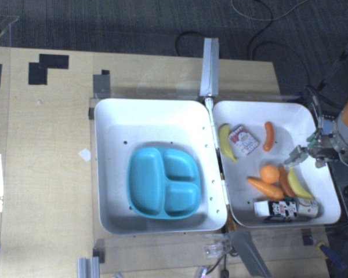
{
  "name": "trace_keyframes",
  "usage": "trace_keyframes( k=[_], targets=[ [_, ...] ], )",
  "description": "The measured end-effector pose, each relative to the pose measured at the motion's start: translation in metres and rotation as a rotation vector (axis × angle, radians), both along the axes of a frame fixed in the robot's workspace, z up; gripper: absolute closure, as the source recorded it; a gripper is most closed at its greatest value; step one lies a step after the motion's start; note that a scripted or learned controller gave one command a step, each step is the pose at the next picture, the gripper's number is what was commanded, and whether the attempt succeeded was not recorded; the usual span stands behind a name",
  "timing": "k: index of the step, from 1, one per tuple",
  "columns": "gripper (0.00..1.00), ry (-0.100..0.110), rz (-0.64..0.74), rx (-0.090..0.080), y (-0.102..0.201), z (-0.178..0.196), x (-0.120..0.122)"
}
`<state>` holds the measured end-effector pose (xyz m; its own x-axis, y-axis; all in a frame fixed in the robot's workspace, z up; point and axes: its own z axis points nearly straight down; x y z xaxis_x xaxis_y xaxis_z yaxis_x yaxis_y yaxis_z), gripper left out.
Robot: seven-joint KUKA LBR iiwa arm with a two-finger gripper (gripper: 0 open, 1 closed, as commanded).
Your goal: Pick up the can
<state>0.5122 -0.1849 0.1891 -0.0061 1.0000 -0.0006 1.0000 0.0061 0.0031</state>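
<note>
A pale wooden counter (46, 155) sits over dark carpet strewn with cables, and on it we find two shallow white bins side by side, a metal post rising from the seam between them. The left bin (110, 155) carries a blue divided tray (164, 181), set apart, we judge, as a landing place for whatever gets lifted. All the clutter is in the right bin (243, 112), so we take the orange (269, 173) in its middle as our landmark. The can (286, 208) lies on its side just below the orange, pressed along the bin's near wall, which we think will make it awkward to straddle (a wall on one side, a carrot (263, 186) just above on the other). A banana (299, 184) and a red sausage (285, 181) lie just right of the orange, another sausage (268, 136) above it, a small red-and-white packet (243, 140) up and left, and a second banana (224, 142) farther left by the seam. The gripper (304, 153) hangs up and right of the orange, above the bin's right rim, one pale finger slanting toward the fruit; whether it is spread or pressed together we cannot tell, and we see nothing pinched in it. It has yet to come down toward the can.
</note>
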Motion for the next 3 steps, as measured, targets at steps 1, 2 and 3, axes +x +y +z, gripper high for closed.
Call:
trace_keyframes(
  k=[1, 2, 3],
  targets=[
    [0.00, -0.001, -0.037, 0.000, -0.019, -0.062, 0.065],
    [0.00, -0.003, -0.050, -0.001, -0.014, -0.100, 0.111],
    [0.00, -0.005, -0.034, -0.002, -0.015, -0.101, 0.138]
  ],
)
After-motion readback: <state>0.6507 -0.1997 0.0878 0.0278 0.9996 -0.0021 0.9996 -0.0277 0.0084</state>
